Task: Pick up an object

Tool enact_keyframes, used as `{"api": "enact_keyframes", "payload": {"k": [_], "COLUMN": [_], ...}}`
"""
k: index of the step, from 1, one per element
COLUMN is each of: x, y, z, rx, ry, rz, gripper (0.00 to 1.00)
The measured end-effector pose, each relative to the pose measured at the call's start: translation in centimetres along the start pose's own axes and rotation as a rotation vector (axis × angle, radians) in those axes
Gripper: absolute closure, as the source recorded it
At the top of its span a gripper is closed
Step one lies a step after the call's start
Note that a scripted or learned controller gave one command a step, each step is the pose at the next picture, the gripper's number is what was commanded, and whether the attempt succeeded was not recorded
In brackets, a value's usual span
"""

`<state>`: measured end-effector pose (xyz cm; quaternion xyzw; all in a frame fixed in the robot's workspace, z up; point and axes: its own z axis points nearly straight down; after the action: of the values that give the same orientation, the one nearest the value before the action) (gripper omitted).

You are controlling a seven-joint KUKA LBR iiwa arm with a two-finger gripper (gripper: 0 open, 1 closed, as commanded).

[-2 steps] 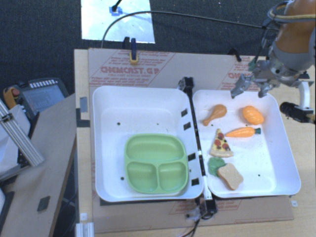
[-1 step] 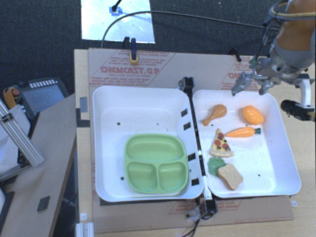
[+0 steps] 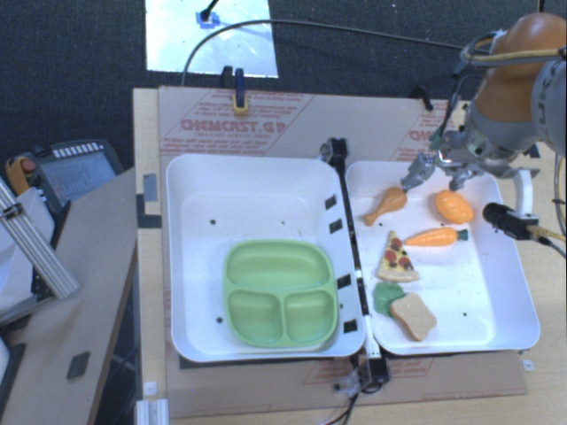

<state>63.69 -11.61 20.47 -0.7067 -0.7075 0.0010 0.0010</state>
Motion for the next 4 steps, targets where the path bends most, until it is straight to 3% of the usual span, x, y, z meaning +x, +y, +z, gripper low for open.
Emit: {"api": "enact_keyframes", "payload": {"k": [2, 3, 4], "x": [0.4, 0.3, 0.8], "y": [-0.8, -0.7, -0.5], "z": [10.1, 8.8, 4.3], "rx": [-0.002, -0.007, -0.008], "ry": [0.000, -0.001, -0.001], "rz": [0.000, 0.000, -0.003], "gripper": [0.00, 1.00, 1.00]}}
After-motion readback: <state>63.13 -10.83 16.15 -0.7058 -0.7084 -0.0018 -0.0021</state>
